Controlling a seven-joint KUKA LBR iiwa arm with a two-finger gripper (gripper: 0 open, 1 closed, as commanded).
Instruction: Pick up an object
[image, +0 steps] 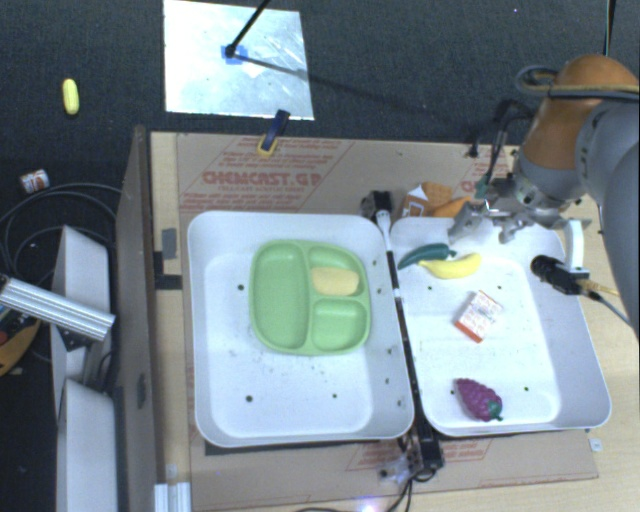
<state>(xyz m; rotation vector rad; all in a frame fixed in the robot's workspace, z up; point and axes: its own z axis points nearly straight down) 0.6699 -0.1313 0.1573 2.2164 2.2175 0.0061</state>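
**Gripper-to-Banana Offset at the Far Edge of the Right Bin**

The gripper (478, 213) hangs at the far rim of the right bin (560, 400), with the orange band and grey wrist of the arm (585, 130) above and to its right. The finger tips merge with the metal wrist hardware at this angle, so jaw width cannot be determined, and nothing can be seen between them.

Nearest candidate: the banana (452, 265). All positions below are referenced to it.

- Gripper: just beyond the banana toward the far rim and slightly to its right in the picture. Height above the bin floor cannot be read, so contact cannot be ruled in or out.
- Banana long axis: roughly left to right across the picture, right end tilted slightly toward the far rim.
- Dark green object (425, 253): touching or overlapping the banana's left end.
- Red-and-white packet (479, 315): nearer the camera, slightly right, apart from the banana.
- Purple grape bunch (479, 398): well nearer the camera, close to the near rim.
- Green divided plate (307, 297): in the left bin (225, 400), across the centre divider.

Judgement: the coming move likely requires a short shift toward the camera and a descent, with the jaws closing across the banana's short axis. The green object at the left end may interfere.
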